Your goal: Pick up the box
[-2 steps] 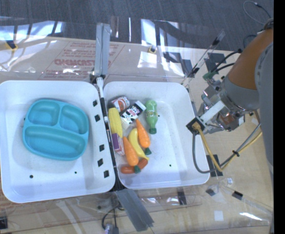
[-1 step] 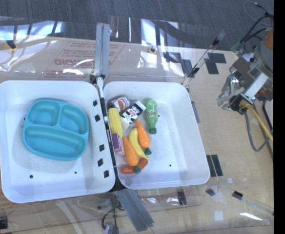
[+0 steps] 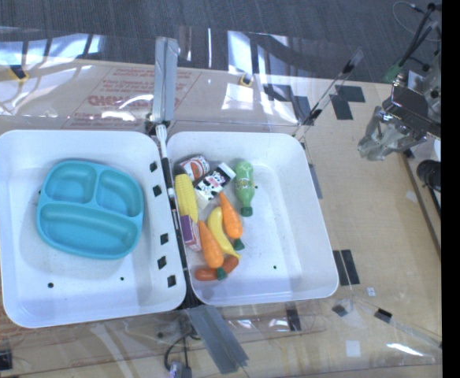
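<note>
tray (image 3: pixel 90 208): blue
bins (image 3: pixel 17 290): white
corn (image 3: pixel 186 197): yellow
carrots (image 3: pixel 231 216): orange
bottle (image 3: pixel 244 182): green
box (image 3: pixel 213 182): blk/wht

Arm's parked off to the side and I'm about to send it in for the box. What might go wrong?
1. The box lies wedged among the corn, can and green bottle, so the gripper may catch a neighbour instead.
2. The pile hugs the right bin's left wall, leaving little room to descend on that side.
3. Nudged carrots could roll onto the box.
</note>
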Action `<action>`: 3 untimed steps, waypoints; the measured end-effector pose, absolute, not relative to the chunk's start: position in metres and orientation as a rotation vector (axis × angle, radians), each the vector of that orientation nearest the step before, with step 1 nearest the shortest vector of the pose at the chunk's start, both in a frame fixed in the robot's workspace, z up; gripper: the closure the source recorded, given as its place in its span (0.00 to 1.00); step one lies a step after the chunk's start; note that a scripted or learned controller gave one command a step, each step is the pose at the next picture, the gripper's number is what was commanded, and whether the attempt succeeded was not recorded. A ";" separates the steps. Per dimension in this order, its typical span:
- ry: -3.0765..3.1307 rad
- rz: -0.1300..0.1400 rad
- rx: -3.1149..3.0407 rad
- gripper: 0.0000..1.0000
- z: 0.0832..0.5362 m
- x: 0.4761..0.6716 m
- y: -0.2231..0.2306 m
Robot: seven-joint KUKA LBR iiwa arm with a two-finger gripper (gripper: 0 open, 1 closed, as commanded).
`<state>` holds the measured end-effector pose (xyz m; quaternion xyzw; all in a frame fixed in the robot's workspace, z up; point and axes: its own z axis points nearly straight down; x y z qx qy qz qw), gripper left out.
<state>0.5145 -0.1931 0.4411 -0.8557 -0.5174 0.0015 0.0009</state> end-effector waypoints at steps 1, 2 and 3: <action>-1.619 0.011 -2.685 1.00 0.257 0.541 -0.190; -1.619 0.010 -2.686 0.00 0.258 0.541 -0.190; -1.619 0.010 -2.686 0.00 0.258 0.541 -0.190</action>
